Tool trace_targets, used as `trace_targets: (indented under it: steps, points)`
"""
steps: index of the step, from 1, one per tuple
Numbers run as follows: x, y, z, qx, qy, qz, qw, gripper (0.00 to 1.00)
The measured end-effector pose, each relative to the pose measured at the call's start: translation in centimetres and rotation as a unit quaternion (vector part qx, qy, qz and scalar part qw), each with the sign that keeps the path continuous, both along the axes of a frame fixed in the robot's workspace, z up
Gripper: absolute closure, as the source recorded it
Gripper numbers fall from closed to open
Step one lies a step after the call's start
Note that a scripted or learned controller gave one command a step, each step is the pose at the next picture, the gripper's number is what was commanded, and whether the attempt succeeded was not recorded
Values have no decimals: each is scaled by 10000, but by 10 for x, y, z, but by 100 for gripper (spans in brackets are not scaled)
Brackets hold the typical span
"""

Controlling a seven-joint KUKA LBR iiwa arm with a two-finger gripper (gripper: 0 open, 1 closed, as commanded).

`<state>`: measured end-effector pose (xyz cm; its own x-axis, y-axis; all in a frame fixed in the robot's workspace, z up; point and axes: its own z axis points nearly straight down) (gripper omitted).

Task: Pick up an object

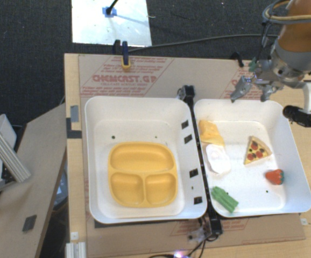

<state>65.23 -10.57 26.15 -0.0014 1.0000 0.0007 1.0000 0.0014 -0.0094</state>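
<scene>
The gripper [252,90] hangs above the far rim of the right bin [292,190] with its two fingers spread apart and nothing between them, the grey wrist and orange band rising behind it toward the view's right. Every candidate lies nearer the camera than the fingertips: closest are the yellow piece [211,132] by the divider and the pizza slice [257,150], whose long axis seems to run from its crust toward the far side, though its small size makes this uncertain. Beyond these lie the white piece [218,159], red strawberry [274,177] and green piece [224,199]; the yellow tray [142,173] sits in the left bin [99,117].
</scene>
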Motion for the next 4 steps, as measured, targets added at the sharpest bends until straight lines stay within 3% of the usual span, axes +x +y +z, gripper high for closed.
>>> trace_targets:
  steps: [1, 4]
  points:
    - [2, 0, 7, -5, -57, 9, 10000, 0]
    - [6, 1, -139, -3, -35, 8, 10000, 0]
